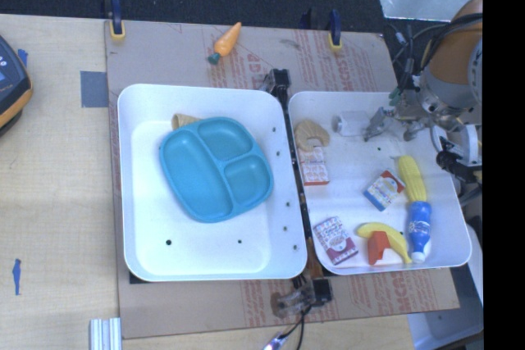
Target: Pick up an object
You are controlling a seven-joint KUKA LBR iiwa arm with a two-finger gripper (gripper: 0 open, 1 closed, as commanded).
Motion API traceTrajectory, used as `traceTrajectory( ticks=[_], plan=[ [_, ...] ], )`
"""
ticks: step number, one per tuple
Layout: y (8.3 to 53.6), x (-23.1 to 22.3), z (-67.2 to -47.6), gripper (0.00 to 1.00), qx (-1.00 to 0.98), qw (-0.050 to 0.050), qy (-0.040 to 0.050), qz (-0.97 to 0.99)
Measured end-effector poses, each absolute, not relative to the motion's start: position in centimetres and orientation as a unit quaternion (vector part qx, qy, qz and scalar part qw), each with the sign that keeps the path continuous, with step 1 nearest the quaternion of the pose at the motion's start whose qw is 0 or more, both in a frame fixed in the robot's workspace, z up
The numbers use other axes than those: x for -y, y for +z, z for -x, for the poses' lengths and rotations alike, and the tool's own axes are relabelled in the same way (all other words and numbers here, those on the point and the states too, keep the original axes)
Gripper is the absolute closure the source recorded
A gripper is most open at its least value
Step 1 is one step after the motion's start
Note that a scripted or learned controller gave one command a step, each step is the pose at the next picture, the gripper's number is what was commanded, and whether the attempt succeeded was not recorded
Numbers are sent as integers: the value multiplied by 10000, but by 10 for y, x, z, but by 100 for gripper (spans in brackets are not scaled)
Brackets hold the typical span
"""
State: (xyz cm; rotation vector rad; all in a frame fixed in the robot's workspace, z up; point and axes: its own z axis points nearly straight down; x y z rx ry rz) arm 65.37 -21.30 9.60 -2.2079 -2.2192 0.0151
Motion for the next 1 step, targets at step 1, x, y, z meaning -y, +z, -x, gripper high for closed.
traceTrajectory(
  ticks=[1],
  plan=[
    [92, 212, -582, 0, 7088, 11, 17, 7054]
  ],
)
